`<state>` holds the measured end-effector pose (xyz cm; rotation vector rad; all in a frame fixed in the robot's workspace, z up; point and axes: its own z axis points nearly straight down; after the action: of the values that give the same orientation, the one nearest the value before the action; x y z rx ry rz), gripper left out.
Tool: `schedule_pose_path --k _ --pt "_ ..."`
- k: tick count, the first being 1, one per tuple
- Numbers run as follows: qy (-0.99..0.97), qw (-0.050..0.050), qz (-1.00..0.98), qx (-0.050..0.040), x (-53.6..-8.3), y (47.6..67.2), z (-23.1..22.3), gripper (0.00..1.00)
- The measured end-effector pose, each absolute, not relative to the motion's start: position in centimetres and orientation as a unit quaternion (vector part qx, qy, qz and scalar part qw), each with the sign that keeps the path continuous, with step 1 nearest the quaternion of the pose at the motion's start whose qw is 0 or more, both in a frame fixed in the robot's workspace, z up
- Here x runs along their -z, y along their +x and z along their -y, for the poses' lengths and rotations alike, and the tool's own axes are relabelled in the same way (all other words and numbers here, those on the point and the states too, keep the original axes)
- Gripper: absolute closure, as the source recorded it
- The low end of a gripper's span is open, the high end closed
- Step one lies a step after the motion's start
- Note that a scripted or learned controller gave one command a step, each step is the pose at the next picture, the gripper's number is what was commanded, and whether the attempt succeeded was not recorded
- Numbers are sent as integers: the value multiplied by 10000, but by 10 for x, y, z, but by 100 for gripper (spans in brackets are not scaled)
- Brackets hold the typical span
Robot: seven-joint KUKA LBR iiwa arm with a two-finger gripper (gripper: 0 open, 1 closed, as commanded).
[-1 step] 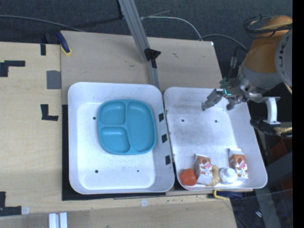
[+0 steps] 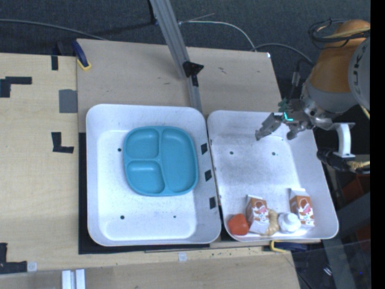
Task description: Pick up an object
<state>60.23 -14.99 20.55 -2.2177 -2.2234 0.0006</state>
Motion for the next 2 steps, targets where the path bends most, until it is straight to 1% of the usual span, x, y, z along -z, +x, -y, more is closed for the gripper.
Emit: schedule_pose_path --k 1,2 --pt "-7064 24 7078 -23 -157 593 145 0" --pt "-7066 33 7076 -28 -93 588 144 0"
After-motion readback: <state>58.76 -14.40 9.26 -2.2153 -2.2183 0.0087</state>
